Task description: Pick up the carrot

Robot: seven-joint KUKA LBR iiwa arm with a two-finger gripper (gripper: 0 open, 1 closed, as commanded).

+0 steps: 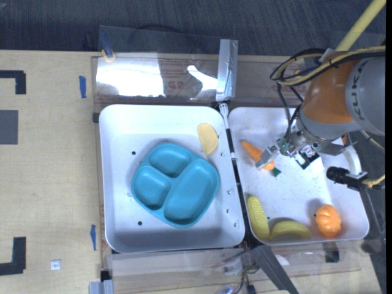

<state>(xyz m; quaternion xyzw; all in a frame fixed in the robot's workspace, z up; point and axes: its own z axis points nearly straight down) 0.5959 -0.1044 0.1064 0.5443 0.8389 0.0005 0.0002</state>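
A pale wooden surface (43, 182) spreads across the left and middle of the view, its grain running sideways; black angular marks (15, 81) sit near its left edge, and short strips of blue tape (82, 86) lie close to the bins; beyond the far edge runs dark blue-grey carpeted floor (184, 5); a clear plastic sheet (156, 72) behind the bins catches bright glare from overhead light; a metal bracket (226, 69) stands upright at the sheet's right end.

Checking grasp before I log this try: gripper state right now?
Gripper: over the right bin, down at the carrot; open, shut or holding it cannot be told from this view.
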